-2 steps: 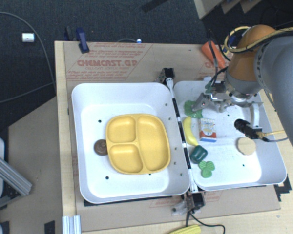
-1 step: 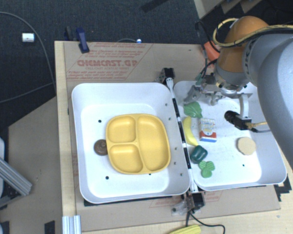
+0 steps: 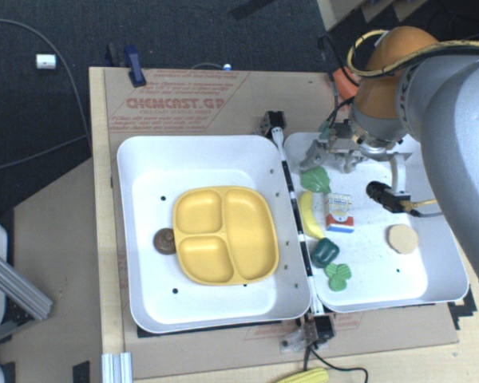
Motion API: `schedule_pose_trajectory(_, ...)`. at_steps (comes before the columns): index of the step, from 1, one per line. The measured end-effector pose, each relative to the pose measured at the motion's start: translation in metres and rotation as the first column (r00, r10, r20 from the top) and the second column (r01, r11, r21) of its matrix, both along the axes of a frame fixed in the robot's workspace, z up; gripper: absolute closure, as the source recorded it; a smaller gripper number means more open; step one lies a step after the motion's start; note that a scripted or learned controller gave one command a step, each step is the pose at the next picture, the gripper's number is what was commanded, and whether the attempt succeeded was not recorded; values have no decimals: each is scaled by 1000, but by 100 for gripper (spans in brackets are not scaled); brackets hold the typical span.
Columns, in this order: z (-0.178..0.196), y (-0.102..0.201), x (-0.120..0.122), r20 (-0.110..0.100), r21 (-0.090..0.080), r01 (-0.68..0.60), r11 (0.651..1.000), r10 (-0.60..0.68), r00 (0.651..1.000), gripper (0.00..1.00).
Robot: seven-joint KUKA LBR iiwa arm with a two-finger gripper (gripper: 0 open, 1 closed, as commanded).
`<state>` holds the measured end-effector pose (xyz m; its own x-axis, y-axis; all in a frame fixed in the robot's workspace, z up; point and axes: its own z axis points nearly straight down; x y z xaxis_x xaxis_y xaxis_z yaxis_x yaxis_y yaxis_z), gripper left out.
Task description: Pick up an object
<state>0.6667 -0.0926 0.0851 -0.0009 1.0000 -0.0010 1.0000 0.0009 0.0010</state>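
Note:
My gripper (image 3: 336, 156) hangs over the far left part of the right bin (image 3: 439, 274), under the grey wrist with its orange band. Just below it lies a light green leafy piece (image 3: 315, 180). Further toward the front are a yellow banana (image 3: 307, 215), a small white carton with red and blue print (image 3: 340, 212), a dark green pepper (image 3: 324, 251) and a small green piece (image 3: 338, 275). A tan round biscuit (image 3: 402, 238) lies to the right. Nothing shows between the gripper's parts.
The left bin (image 3: 140, 174) holds a yellow divided plate (image 3: 223, 234) with a brown round piece (image 3: 164, 241) at its left edge. The wall between the two bins runs close to the banana. The big grey arm covers the right bin's far right corner.

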Motion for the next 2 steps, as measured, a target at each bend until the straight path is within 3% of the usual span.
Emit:
schedule_pose_trajectory(1, 0, -1, -8, -3, 1, 0, 1000, 0, 1000, 0)
schedule_pose_trajectory(2, 11, 0, -7, 0, 0, -1, 1000, 1, 1000, 100)
